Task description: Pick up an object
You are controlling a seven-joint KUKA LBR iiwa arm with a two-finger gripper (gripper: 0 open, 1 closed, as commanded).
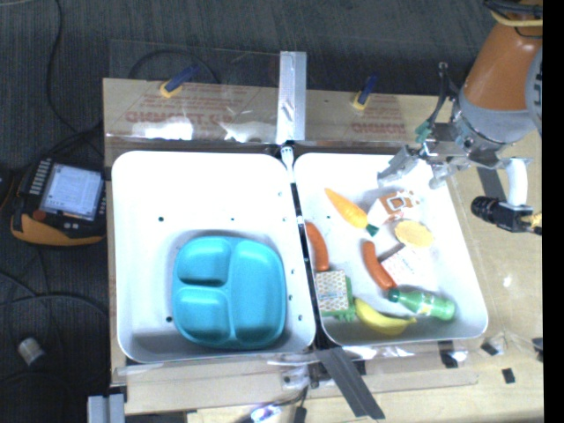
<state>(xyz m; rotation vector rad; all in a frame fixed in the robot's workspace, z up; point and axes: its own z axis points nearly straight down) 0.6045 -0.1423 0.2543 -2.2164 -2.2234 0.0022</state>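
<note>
The right bin [463, 263] holds several objects: an orange carrot [346, 207], two red sausages [317, 245] [379, 266], a green bottle [425, 303], a banana [381, 318], a small green-and-white box [332, 291], a yellow round piece [412, 233] and a small orange-printed card [397, 204]. My gripper [411, 174] hangs over the far right part of this bin, just beyond the card. It is open, its fingers spread wide with nothing between them.
The left bin [141, 192] carries a teal divided tray [231, 291]. A metal divider post [292, 95] stands at the back between the bins. A handheld device [66, 196] lies on the floor to the left.
</note>
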